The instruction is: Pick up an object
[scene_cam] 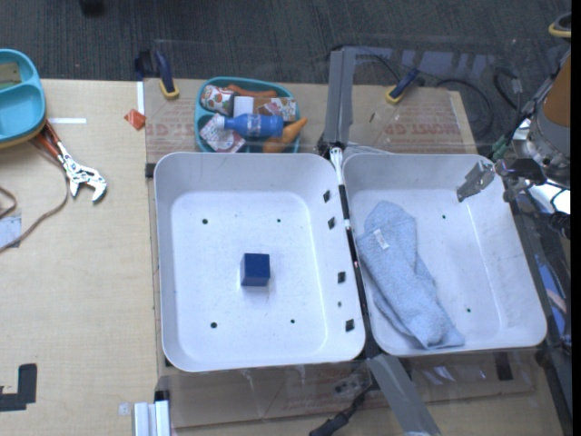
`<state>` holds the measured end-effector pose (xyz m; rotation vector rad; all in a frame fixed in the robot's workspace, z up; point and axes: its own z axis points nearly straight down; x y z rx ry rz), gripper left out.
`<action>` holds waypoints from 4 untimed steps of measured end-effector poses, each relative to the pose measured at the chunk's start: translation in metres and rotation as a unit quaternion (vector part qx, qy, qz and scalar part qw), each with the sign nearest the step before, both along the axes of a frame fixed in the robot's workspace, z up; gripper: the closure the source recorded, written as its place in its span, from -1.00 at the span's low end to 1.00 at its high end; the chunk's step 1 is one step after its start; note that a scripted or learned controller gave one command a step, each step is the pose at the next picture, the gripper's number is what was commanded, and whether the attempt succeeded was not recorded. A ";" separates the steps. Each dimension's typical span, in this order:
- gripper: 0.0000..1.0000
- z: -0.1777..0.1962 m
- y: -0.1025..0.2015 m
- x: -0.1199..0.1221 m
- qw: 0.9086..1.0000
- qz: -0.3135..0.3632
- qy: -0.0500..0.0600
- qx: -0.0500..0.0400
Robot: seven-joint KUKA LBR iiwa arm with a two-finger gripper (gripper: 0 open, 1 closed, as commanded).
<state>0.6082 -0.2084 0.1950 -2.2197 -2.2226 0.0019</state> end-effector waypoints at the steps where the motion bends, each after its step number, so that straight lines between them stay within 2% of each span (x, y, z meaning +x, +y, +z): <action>1: -1.00 0.073 -0.008 -0.050 0.996 -0.090 0.000 -0.001; 2: -1.00 0.112 0.017 -0.010 0.971 -0.237 0.001 -0.001; 3: -1.00 0.098 0.042 0.050 0.908 -0.420 0.001 -0.001; 4: -1.00 0.098 0.032 0.026 0.831 -0.557 0.002 -0.002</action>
